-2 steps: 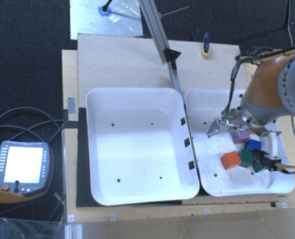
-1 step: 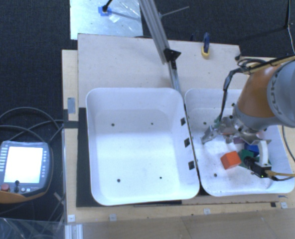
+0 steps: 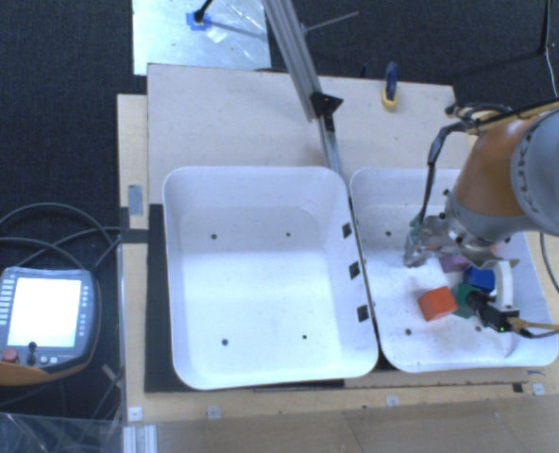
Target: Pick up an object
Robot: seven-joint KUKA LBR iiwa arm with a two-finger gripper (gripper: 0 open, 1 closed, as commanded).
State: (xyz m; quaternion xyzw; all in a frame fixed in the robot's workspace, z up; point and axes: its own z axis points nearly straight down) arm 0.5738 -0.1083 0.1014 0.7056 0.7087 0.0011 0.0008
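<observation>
Orange-banded and grey, the arm (image 3: 516,173) reaches in over the right bin (image 3: 393,338), its gripper (image 3: 419,251) low above the bin floor near the middle. Whether the claw is wide or narrow I cannot tell. An orange block (image 3: 437,303) lies just beside a green piece (image 3: 468,299), with a blue block (image 3: 480,278) and a purple piece (image 3: 451,263) close by, all near the gripper. The left bin (image 3: 180,253) sits alongside, and a teach pendant (image 3: 39,324) rests at far left.
</observation>
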